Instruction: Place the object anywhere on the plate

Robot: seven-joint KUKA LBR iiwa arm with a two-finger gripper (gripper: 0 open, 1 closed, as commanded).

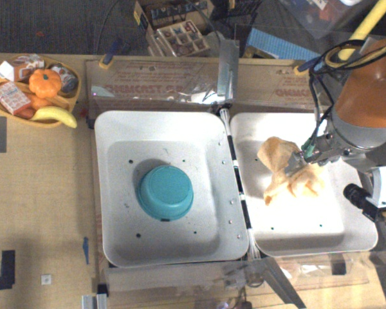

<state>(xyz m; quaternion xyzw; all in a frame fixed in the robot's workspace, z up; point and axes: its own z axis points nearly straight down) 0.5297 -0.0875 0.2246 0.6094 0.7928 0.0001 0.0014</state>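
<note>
Camera view looks down at a slant on two shallow white bins side by side on the surface. Left bin [116, 140] holds a teal plate [166, 192], round, sitting upside-down-looking like a shallow dome, near the bin's middle. Right bin [334, 227] holds the object [284, 169], a tan, crumpled, soft-looking thing, cloth or paper, lying in the bin's upper middle and spreading down toward the centre. Grey arm with orange band [367, 102] comes in from the right, reaching over the right bin. Gripper [303, 156] sits low, right at the object's right side, touching or overlapping its upper edge. Jaws: cannot tell whether apart or together, tips blurred and lost against the tan material; cannot tell if anything is between them. Object is well apart from the plate, in the other bin. Off the bins at upper left, a yellow bowl [32, 98] with an orange pumpkin-like item, a banana and small boxes. Cardboard strip [154, 82] runs behind the bins.
</note>
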